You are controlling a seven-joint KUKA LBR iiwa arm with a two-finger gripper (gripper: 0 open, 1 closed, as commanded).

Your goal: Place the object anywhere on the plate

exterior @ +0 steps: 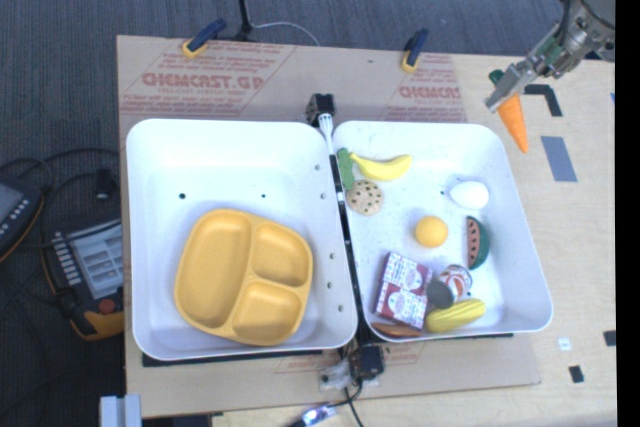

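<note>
Two shallow white bins sit side by side on the bench, the left bin (150, 175) bearing a yellow three-compartment plate (243, 275), while the gripper (510, 93), above the right bin's far corner, pinches a small orange carrot (514, 121) hanging point-down.

- L bin (160, 150): open floor all round yellow plate (243, 274); its compartments bare.
- R bin (500, 155): crowded, esp. front w/ carton (401, 288) & corn (456, 315); gap mid-floor betw. cookie (365, 198) and orange ball (431, 232).
</note>
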